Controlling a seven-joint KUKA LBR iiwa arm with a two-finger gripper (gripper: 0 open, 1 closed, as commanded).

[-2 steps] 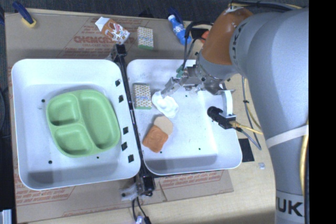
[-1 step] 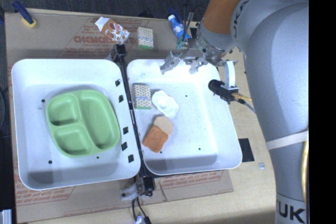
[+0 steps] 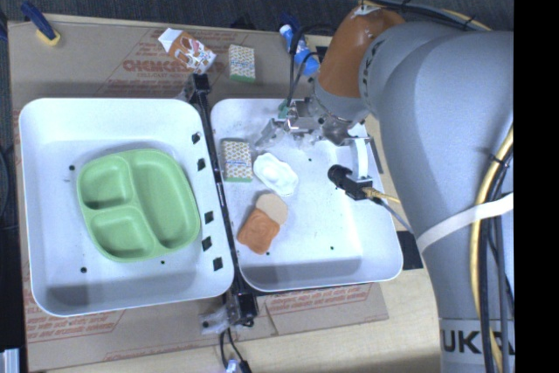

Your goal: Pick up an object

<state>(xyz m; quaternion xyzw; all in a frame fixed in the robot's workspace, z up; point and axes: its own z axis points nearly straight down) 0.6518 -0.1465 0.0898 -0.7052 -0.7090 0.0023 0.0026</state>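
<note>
Gripper (image 3: pixel 281 123): over right bin (image 3: pixel 384 262), jaw state cannot tell, nothing visibly grasped. 3 items, including orange sponge (image 3: pixel 259 231), unpicked; grasp pending.

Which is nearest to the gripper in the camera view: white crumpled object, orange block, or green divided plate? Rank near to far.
Measured from the gripper, at the top of the right bin:
1. White crumpled object, right bin, just below the gripper.
2. Orange block, right bin, lower, toward the divider.
3. Green divided plate, left bin, across the divider.
</note>
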